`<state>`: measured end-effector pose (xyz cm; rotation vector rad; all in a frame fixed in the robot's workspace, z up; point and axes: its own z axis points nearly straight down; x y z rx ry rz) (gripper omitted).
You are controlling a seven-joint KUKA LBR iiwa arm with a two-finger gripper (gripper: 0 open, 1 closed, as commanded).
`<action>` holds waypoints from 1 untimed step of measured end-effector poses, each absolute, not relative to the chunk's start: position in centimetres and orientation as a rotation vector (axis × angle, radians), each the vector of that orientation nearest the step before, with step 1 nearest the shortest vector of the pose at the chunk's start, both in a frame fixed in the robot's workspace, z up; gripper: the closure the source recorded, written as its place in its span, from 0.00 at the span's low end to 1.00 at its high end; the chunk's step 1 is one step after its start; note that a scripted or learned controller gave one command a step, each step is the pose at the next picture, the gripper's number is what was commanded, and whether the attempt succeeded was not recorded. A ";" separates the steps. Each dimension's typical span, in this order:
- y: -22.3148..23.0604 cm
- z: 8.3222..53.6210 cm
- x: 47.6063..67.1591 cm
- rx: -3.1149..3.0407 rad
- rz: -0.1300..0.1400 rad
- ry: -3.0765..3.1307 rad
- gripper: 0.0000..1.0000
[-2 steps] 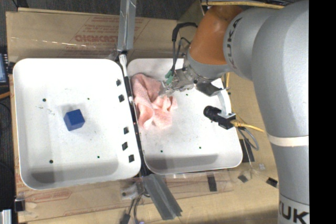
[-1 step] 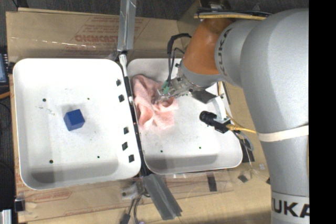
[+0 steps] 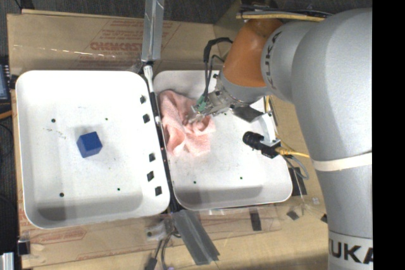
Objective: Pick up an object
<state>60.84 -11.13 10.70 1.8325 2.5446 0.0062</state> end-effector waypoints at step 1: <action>-4.7 19.2 64.5 1.981 -0.002 2.439 1.00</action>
